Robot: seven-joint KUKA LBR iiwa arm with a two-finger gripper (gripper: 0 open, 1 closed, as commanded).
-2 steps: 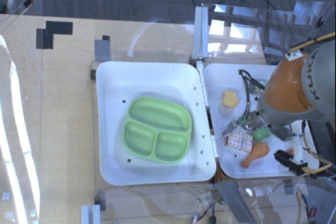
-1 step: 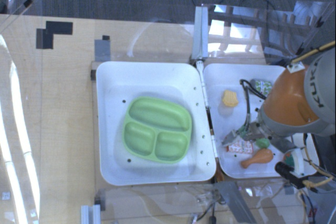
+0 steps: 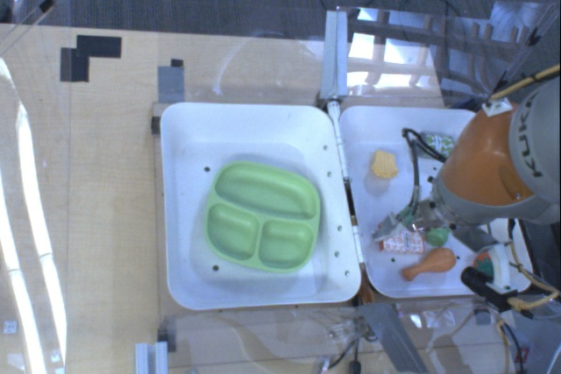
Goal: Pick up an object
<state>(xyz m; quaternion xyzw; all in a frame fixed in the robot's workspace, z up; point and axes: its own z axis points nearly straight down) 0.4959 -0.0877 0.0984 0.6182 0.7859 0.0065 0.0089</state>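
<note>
Reaching in from the right, the arm [image 3: 491,166] sets its gripper [image 3: 419,222] low in the right bin [image 3: 355,188], over a crumpled wrapper [image 3: 400,239] near the front edge; finger opening cannot be told. Counted there: one yellow piece [image 3: 383,164] toward the back, one orange drumstick [image 3: 429,264] by the front edge. One green divided tray [image 3: 262,216] fills the left bin's [image 3: 180,188] middle, rims bare around it.

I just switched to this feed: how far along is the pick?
Done: the arm has reached over the right bin. In hand: its gripper is down among the small wrapped item and orange drumstick toy. Left: a visible grasp and lift. The yellow piece lies apart.
</note>
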